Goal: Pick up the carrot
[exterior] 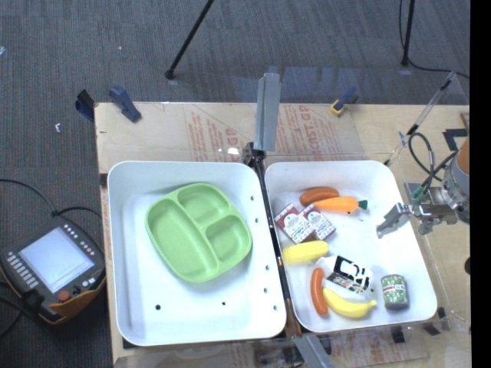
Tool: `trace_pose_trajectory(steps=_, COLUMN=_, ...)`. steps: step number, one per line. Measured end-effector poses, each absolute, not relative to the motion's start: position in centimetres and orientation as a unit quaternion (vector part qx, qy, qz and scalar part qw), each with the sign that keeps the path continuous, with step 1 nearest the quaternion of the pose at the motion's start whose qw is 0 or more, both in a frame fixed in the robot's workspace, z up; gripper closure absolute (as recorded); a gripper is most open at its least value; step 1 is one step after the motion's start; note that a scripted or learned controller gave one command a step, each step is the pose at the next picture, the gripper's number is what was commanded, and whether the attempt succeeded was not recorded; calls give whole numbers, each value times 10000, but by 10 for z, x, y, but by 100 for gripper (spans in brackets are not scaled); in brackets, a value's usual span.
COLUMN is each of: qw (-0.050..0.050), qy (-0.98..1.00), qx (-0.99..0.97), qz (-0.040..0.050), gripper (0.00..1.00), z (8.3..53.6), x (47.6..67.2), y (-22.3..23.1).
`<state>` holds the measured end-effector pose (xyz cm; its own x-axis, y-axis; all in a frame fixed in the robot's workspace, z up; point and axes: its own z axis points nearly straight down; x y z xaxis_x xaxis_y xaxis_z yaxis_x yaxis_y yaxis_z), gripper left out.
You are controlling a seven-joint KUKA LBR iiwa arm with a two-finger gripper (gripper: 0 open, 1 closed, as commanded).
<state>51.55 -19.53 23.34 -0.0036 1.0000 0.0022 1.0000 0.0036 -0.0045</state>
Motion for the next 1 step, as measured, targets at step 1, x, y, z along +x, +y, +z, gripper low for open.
trace_pose_trajectory(steps=1, qw=11, qy=-7205, qx=-6934, qz=8, gripper=0, z=242, x=509, y=-201)
